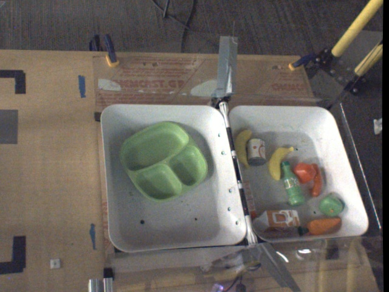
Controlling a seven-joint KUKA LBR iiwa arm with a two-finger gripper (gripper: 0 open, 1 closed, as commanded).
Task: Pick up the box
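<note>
Box lies flat along right bin's front wall.

Surface: tan, cardboard-like, black corner marks at left edge. Two shallow white bins sit directly on it, side by side, touching along the middle: left bin, right bin. Blue tape strips lie left of the bins. Clamps grip the far edge.
</note>
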